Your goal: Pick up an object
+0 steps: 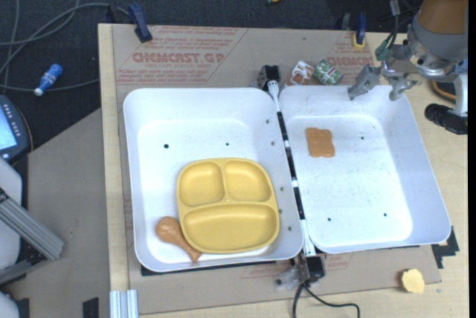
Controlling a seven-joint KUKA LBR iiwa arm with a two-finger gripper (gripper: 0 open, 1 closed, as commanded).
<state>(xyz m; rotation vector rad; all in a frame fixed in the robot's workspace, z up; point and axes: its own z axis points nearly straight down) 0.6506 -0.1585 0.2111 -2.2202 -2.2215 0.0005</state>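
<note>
At the near end of the left bin (141,160) sits a yellow divided plate (227,203) with 3 compartments, and a tan toy drumstick (175,235) lies against its near-left corner, touching the rim. Across the seam, the right bin (416,183) holds 1 flat brown slice (320,143), like toast, lying in its far-left part, well apart from the plate. Farther back, at the right bin's far-right rim, the gripper (381,81) hangs with its 2 fingers spread apart and nothing between them. The slice looks the likeliest pick: it lies to the left of the gripper and nearer the camera, roughly square, so no long axis dictates the wrist angle. I judge the next move a short diagonal reach, then a descent.
</note>
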